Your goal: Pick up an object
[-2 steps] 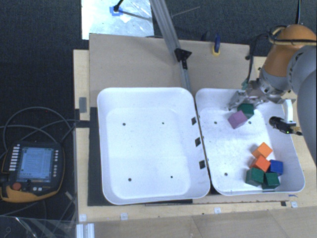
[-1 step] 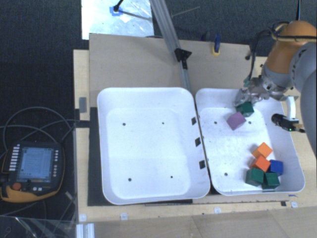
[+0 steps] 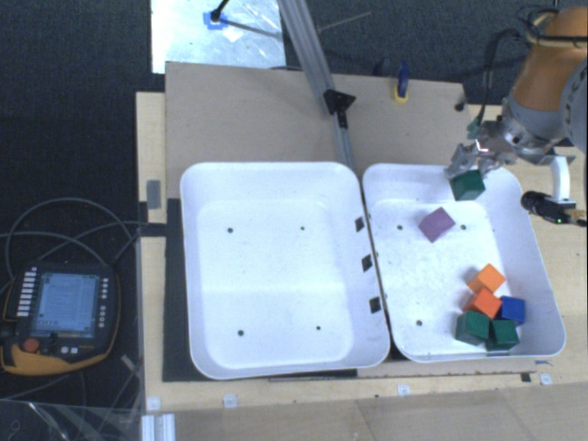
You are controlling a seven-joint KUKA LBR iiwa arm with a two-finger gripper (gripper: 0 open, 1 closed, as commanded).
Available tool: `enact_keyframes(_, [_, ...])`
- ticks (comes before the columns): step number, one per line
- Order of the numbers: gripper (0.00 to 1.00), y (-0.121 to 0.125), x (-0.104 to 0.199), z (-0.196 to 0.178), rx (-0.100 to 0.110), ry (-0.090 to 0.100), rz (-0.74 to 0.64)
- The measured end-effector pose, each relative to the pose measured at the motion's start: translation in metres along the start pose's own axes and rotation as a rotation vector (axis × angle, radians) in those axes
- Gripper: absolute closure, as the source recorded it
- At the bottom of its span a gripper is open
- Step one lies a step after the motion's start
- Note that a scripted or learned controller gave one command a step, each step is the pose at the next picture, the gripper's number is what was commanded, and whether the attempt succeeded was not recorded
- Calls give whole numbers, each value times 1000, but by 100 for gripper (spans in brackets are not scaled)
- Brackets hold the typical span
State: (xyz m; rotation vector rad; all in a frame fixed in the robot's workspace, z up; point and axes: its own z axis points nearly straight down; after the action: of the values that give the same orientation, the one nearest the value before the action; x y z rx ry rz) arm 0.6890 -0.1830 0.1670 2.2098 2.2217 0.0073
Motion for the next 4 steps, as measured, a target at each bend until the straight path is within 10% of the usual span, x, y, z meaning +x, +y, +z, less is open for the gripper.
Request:
enact_keyframes(2, [100,-6,-3,-111,1,0,1])
enact_keyframes(4, [100,-55,100,-104,9,5,-4])
